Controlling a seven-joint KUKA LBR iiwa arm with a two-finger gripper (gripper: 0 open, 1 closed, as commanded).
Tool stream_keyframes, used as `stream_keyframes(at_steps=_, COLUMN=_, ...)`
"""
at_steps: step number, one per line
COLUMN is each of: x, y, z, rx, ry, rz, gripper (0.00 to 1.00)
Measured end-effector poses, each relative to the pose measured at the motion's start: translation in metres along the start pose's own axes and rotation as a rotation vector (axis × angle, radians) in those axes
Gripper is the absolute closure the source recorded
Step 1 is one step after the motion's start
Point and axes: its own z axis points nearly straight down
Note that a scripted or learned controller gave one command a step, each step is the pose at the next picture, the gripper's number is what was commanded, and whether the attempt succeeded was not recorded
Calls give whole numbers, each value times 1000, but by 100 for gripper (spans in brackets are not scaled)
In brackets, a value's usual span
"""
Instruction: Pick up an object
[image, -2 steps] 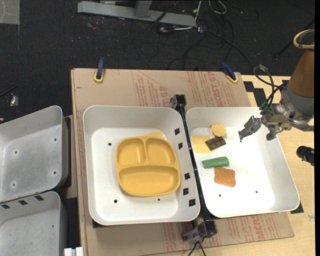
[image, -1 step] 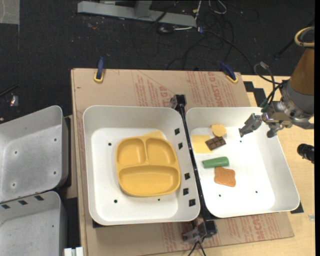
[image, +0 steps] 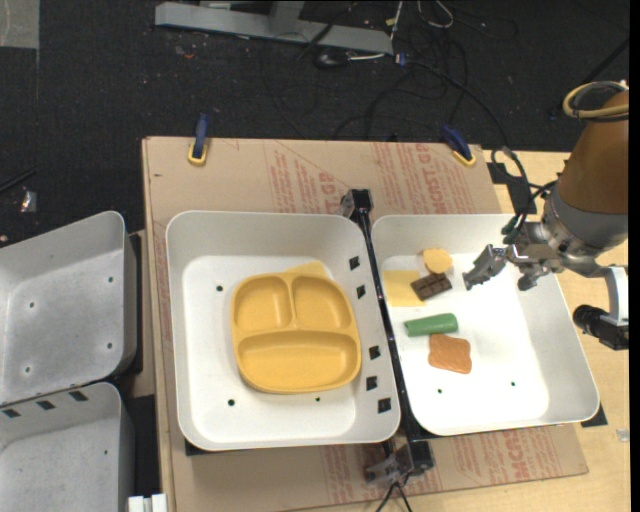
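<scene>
The right bin (image: 540, 385) holds several small items: a round yellow piece (image: 436, 261), a dark brown block (image: 431, 287) lying on a pale yellow slab (image: 397, 290), a green cylinder (image: 431, 324) and an orange slice (image: 450, 353). My gripper (image: 503, 275) hangs over the upper right part of this bin, to the right of the yellow piece and the brown block. Its fingers are spread open with nothing between them.
A yellow divided tray (image: 296, 333) lies in the left bin (image: 195, 300). A black divider with clips (image: 375, 320) runs between the two bins. Spare white bin lids (image: 60, 300) lie off the bench at the left. The arm's orange band (image: 600, 150) is at the right edge.
</scene>
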Motion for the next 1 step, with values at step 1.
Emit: stream_keyframes(at_steps=1, x=-1, y=2, z=44, rx=0, ry=0, rz=0, gripper=0)
